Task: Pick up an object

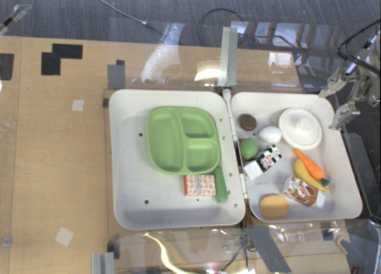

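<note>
Approach step, I judge; the tool (351,97) hangs beside the right bin (348,174) (grip state: cannot tell); next it must descend over the carrot (309,164).

The left bin (128,165) holds a divided plate (182,139), a small packet (199,184) just before it. The right bin (345,189) holds a bowl (300,127) behind a carrot (309,163) and banana (308,177).
</note>
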You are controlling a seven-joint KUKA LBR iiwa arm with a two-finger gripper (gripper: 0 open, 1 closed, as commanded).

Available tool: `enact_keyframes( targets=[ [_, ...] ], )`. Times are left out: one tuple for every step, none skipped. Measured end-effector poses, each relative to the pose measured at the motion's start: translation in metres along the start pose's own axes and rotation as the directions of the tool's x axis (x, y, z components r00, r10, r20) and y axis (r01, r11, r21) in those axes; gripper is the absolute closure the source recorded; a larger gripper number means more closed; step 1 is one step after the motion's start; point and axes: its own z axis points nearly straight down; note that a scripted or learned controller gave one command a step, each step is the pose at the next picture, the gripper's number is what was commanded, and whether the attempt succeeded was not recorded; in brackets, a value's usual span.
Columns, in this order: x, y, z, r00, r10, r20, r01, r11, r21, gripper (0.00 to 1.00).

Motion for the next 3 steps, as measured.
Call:
enact_keyframes(
  targets=[
    [0.023,-0.004,0.146,0.994,-0.111,-0.012,0.111,0.994,-0.006,0.0],
    [0.024,-0.005,0.181,0.998,-0.062,0.008,0.062,0.998,0.002,0.0],
    [0.031,-0.003,0.183,1.0,0.008,0.025,-0.008,1.0,0.001,0.0]
  ],
)
